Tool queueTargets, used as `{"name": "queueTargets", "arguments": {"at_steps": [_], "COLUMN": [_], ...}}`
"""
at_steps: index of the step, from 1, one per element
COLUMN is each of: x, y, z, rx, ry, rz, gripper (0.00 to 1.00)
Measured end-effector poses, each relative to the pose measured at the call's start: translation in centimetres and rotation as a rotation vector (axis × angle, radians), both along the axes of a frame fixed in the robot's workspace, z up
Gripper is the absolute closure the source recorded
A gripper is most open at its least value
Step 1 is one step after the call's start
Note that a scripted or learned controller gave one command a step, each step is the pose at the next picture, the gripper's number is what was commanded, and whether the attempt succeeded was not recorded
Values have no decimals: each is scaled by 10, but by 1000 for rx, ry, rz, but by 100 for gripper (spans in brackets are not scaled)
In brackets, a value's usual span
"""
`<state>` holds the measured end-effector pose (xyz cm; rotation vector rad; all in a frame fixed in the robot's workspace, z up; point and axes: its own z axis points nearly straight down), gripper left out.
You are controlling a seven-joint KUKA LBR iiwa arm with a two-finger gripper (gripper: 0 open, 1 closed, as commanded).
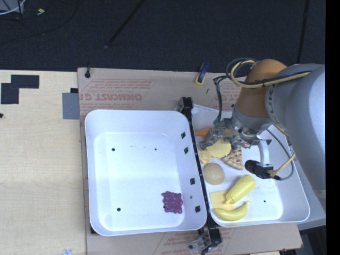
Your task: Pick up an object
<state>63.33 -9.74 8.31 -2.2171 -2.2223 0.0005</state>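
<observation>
Yellow toy food [218,150] crowds under my gripper [223,137]; can't tell its opening. Risk: pinching two pieces, both slip out.

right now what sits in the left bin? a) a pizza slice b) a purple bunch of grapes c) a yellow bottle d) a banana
b: the purple bunch of grapes lies alone near the front of the left bin, while the banana and yellow bottle lie in the right bin.
</observation>
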Motion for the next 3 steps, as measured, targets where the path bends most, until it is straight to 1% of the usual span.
{"name": "queueTargets", "arguments": {"at_steps": [1,2,3], "x": [-17,9,8], "y": [-84,-74,-46], "z": [25,3,4], "rx": [-4,1,-6], "ry": [-1,11,6], "rz": [-6,-5,-5], "gripper": [0,0,0]}}
